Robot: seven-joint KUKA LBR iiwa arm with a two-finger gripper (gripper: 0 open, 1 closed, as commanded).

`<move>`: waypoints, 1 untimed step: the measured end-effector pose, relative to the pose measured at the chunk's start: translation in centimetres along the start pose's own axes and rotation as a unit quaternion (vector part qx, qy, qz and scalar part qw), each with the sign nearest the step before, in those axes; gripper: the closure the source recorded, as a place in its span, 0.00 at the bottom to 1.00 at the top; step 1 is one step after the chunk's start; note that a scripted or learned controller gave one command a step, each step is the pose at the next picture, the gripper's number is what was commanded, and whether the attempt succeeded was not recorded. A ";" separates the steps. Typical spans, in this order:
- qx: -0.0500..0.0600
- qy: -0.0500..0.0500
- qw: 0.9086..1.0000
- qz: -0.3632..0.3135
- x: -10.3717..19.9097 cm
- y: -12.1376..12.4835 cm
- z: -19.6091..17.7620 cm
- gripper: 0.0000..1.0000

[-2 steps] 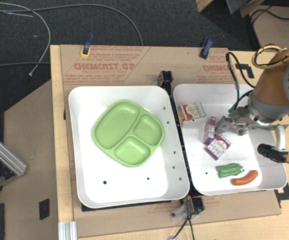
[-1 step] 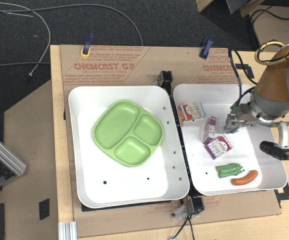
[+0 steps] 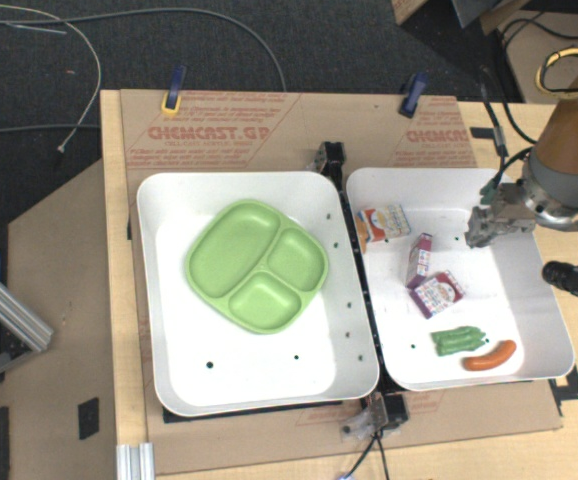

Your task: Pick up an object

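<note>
Board (image 3: pixel 219 133) reads "CHEMCAST GP"; hand (image 3: pixel 481 230) over right bin (image 3: pixel 544 343), its state unclear.

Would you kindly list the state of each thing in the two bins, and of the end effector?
Green tray: flat, right way up, in left bin.
Carton: lying flat, right bin.
Two purple packets: lying touching.
Green pepper: lying beside sausage.
End effector: over right bin, holding nothing visible.

Green divided plate (image 3: pixel 257 265) sits in the left bin (image 3: pixel 169 368). Right bin (image 3: pixel 539 318) has snack packets (image 3: pixel 435 292), a green pepper (image 3: pixel 457 340) and a hot dog (image 3: pixel 489 356), claw (image 3: pixel 489 224) hanging over its far right side.
</note>
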State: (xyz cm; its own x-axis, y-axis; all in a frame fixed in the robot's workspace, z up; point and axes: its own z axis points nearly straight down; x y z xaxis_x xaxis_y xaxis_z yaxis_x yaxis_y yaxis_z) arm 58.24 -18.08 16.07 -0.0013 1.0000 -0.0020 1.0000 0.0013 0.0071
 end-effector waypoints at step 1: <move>0.000 0.000 1.000 0.000 -0.2 -0.5 -4.7 1.00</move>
State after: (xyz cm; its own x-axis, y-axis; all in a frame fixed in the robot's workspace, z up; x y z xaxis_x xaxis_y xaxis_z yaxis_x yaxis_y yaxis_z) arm 57.74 -18.22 20.73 -0.0009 1.0000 -0.0020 1.0000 0.0009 0.0066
